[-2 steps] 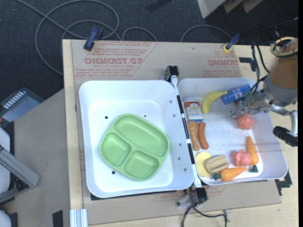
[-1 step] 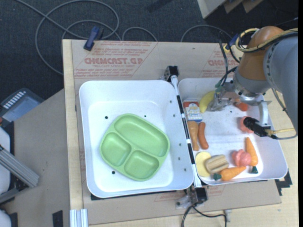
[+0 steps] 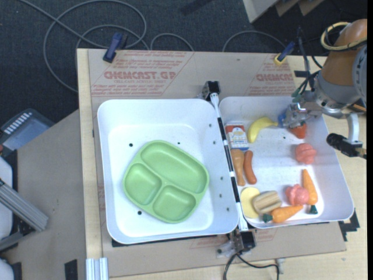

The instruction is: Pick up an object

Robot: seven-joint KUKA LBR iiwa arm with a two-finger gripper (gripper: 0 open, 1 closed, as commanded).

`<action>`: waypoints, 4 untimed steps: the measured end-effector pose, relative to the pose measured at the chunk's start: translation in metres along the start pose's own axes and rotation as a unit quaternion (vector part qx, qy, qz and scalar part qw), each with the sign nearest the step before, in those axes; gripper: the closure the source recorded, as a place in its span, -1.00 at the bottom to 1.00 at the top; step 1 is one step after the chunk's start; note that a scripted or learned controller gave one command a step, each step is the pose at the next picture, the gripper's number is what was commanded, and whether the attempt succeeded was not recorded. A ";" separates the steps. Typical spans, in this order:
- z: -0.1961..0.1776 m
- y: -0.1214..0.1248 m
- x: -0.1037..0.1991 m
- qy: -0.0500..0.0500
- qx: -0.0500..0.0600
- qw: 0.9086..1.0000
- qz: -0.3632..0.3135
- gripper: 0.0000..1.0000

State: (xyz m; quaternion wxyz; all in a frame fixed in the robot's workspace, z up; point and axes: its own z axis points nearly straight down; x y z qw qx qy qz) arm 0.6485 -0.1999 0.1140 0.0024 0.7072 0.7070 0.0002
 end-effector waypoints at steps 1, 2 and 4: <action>-0.002 0.002 0.006 0.005 0.000 1.000 -0.002 -1.00; 0.028 0.019 -0.014 0.008 0.004 1.000 -0.002 -1.00; 0.023 0.019 0.065 -0.001 0.001 1.000 0.001 1.00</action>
